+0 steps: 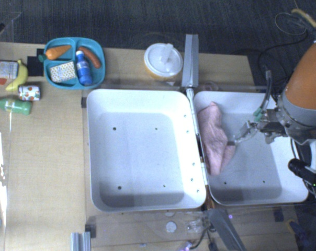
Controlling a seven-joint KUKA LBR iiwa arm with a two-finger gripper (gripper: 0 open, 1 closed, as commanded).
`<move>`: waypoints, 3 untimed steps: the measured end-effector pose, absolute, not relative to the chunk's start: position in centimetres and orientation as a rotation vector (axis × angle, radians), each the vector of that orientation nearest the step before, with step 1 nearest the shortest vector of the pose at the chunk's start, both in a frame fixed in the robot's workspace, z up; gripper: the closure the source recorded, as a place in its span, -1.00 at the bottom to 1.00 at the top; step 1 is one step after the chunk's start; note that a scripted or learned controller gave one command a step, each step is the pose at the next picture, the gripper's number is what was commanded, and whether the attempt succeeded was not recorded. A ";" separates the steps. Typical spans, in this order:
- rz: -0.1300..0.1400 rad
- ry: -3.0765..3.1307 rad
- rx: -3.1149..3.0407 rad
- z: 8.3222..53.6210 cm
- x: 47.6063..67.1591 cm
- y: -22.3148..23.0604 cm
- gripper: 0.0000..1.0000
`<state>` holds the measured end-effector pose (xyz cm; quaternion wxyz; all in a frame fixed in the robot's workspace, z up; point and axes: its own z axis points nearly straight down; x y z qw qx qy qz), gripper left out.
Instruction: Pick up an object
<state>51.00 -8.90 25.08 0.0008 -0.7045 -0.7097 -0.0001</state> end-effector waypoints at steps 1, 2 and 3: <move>-0.002 -2.402 -2.025 22.6 53.2 -10.4 -1.00; -0.005 -2.303 -2.141 10.3 55.6 -9.6 -1.00; -0.016 -2.335 -2.123 9.2 66.1 -8.9 -1.00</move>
